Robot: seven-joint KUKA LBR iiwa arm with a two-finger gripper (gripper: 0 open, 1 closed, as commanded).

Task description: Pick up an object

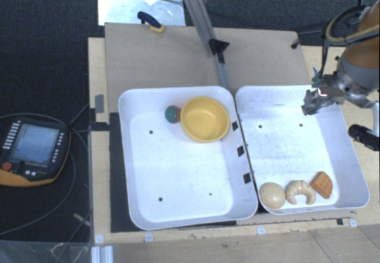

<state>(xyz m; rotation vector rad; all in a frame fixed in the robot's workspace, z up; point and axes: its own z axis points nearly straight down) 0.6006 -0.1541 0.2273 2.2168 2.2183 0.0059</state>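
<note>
Two shallow white bins are seen from above, side by side on a bench. The left bin (178,196) holds a yellow bowl (205,119) near its far edge, with a small dark green ball (172,114) touching the bowl's left side. The right bin (285,143) holds three bakery-like items lined up along its near edge: a pale round bun (272,195), a croissant (301,191) just beside it, and an orange waffle piece (322,184) at the right end.

Several failures are judged possible from here. The three pastries lie close together and against the bin's near wall, so a descent could land on two at once, or be blocked by the wall. The ball could roll away if nudged, being tucked against the bowl. The bowl's wide rim may be too broad for a sure pinch.

The arm is reached in from the right, its orange band above the wrist. The gripper (313,103) is held above the far right corner of the right bin, well apart from every object. Nothing is seen between its fingers; whether they are spread or closed cannot be told.
</note>
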